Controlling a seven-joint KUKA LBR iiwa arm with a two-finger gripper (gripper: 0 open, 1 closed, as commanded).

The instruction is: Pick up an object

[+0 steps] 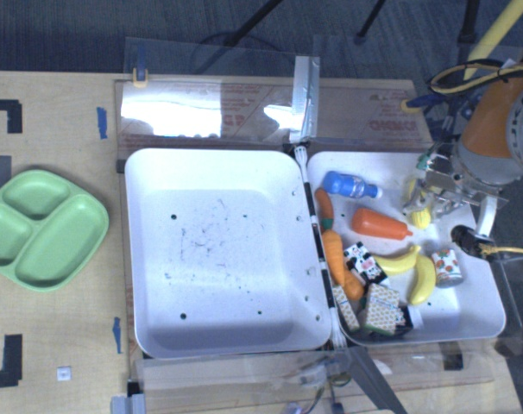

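Patterned box [383,309] lies well below hand [436,198]; orange carrot [381,223] just left of hand, long axis pointing toward it. Hand state: cannot tell.

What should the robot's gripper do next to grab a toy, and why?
Probably go straight down a little. The gripper hangs over the right bin, just above a small yellow toy beside the orange carrot. Nothing shows between its fingers, so a short drop onto that yellow toy seems the likeliest next step.
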